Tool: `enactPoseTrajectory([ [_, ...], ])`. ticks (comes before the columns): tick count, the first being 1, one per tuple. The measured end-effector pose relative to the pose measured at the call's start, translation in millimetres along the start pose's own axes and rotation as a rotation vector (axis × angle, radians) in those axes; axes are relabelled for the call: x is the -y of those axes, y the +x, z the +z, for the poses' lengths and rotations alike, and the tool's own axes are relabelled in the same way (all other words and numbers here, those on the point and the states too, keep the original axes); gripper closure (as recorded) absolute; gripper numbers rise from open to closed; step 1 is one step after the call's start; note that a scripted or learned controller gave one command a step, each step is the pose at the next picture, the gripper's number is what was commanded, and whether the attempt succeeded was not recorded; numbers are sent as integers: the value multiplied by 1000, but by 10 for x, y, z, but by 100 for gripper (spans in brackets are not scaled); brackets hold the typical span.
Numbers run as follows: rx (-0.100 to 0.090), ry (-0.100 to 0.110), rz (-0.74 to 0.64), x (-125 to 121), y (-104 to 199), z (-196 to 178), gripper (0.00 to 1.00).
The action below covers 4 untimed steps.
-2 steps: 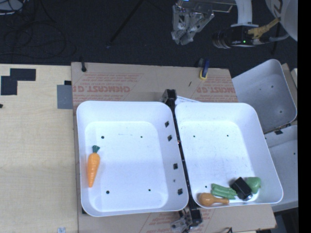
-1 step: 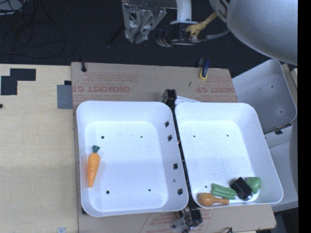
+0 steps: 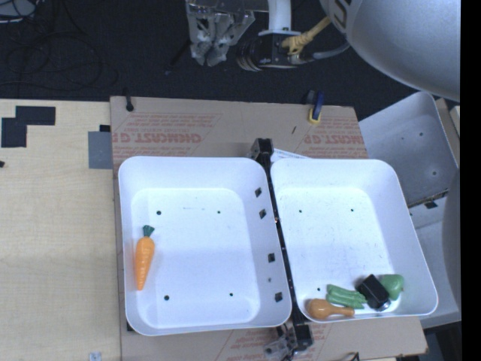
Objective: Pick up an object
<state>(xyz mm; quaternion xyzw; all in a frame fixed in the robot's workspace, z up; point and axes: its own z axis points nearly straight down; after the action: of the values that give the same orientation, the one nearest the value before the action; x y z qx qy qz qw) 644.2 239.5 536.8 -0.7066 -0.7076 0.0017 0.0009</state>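
Hanging above the bench's far edge, the arm (image 3: 398, 28) keeps its gripper (image 3: 218, 40) well away from both bins, its spread too murky to judge, while an orange carrot (image 3: 143, 256) lies in the left bin (image 3: 188, 173) and a black block (image 3: 373, 291), green pod (image 3: 346, 296) and orange piece (image 3: 328, 309) huddle in the right bin's (image 3: 338, 173) near corner.

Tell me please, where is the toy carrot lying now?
The toy carrot lies in the left bin, close to its left wall and toward the near edge, its green top pointing away from the camera. It lies alone, far from the things in the right bin.
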Motion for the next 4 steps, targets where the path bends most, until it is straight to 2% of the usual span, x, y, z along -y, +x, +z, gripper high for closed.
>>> enactPoseTrajectory([
  [3,0,0,-3,1,38,2,100],
  [4,3,1,12,-1,-1040,-8,100],
])
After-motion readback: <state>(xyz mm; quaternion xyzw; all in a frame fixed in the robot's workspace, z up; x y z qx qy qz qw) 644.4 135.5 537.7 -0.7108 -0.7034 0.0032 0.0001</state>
